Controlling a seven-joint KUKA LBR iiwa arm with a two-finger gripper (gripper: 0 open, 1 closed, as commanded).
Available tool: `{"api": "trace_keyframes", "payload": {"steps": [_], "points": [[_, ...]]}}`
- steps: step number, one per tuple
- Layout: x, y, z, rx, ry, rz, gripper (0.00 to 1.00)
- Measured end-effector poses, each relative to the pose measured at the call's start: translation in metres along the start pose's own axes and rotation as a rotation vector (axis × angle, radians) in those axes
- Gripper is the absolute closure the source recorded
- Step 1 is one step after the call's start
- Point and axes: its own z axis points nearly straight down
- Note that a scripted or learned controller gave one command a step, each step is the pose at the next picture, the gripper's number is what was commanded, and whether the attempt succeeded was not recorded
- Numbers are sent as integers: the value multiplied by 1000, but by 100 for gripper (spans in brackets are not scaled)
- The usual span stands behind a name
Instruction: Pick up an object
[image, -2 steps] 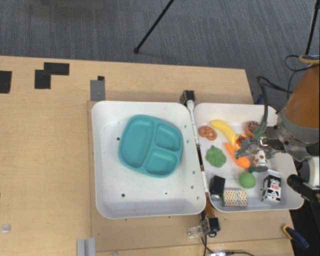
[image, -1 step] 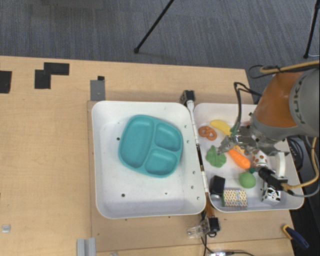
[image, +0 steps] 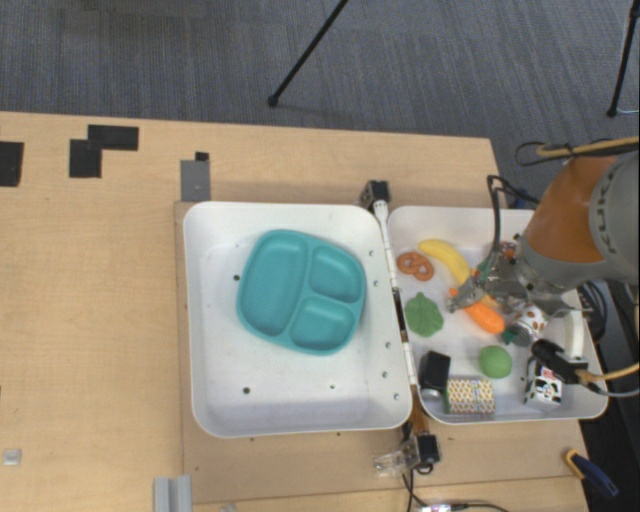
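The right bin (image: 590, 408) holds several small objects. An orange carrot (image: 485, 318) lies near its middle. My gripper (image: 478, 290) hangs low right over the carrot's upper left end, reaching in from the right. A yellow banana (image: 446, 259) and a brown pretzel (image: 414, 265) lie just left of the gripper. Below them sits a leafy green piece (image: 424, 315). A green ball (image: 494, 361), a black block (image: 434, 370), a patterned box (image: 469, 396) and a black-and-white toy (image: 543, 386) line the bin's near side.
The left bin (image: 215, 400) holds a teal divided plate (image: 301, 290). A small white and red object (image: 531, 322) sits right of the carrot. Cables run along the right bin's right side. The wooden bench (image: 90, 320) stretches to the left.
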Motion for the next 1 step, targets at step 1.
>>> {"api": "trace_keyframes", "payload": {"steps": [1], "points": [[1, 2, -12, -6, 0, 0, 100]]}}
